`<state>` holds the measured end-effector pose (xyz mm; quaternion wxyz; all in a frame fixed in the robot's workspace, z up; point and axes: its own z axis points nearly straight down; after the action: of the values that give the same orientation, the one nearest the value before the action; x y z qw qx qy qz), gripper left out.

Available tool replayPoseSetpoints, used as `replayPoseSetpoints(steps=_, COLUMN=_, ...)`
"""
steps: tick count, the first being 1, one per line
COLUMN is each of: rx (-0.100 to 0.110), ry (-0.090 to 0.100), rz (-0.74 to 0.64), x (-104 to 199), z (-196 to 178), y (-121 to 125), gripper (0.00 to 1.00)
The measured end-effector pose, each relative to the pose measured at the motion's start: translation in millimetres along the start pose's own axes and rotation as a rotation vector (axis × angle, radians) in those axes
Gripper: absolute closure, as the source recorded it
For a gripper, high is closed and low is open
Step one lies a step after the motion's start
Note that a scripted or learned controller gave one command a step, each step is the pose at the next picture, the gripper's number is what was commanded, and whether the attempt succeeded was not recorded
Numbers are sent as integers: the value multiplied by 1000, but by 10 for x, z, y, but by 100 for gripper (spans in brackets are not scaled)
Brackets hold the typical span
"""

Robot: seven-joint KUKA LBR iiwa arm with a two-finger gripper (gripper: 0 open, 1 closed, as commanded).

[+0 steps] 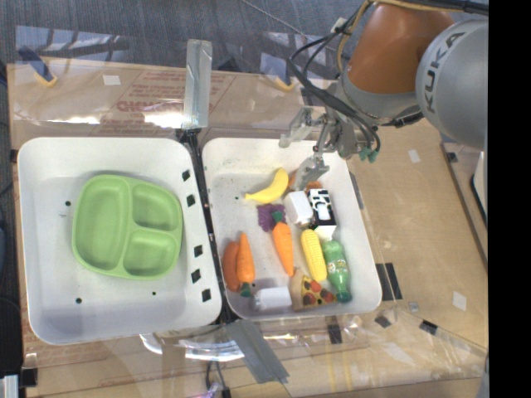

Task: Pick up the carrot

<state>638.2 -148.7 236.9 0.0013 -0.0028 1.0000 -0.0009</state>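
Observation:
Three orange carrots lie in the right bin (pixel 365 255). One carrot (pixel 284 247) is in the middle, beside the corn (pixel 313 254). Two more carrots (pixel 245 261) rest against the bin's left wall. My gripper (pixel 305 149) hangs over the back of the right bin, above and to the right of the banana (pixel 270 189). Its fingers stand open with nothing between them. It is well behind the carrots and touches none of them.
Around the carrots are purple grapes (pixel 270 216), a white block (pixel 297 207), a black-and-white piece (pixel 322 206), a green bottle (pixel 336 270), a pizza slice (pixel 312 291) and a white box (pixel 272 297). The left bin (pixel 33 305) holds a green divided plate (pixel 129 225).

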Motion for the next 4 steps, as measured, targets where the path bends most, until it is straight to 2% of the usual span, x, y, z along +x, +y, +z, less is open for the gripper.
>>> replayPoseSetpoints(steps=1, rx=-2, ry=3, rz=-3, x=339, z=1458, y=-165, gripper=0)
replayPoseSetpoints(steps=2, rx=-5, ry=1, rz=-452, x=786, z=1444, y=-75, gripper=0)
replayPoseSetpoints(steps=3, rx=-5, ry=3, rz=-595, x=1455, z=1454, y=-185, gripper=0)
replayPoseSetpoints(steps=4, rx=-7, ry=7, rz=-729, x=1541, z=1456, y=-150, gripper=0)
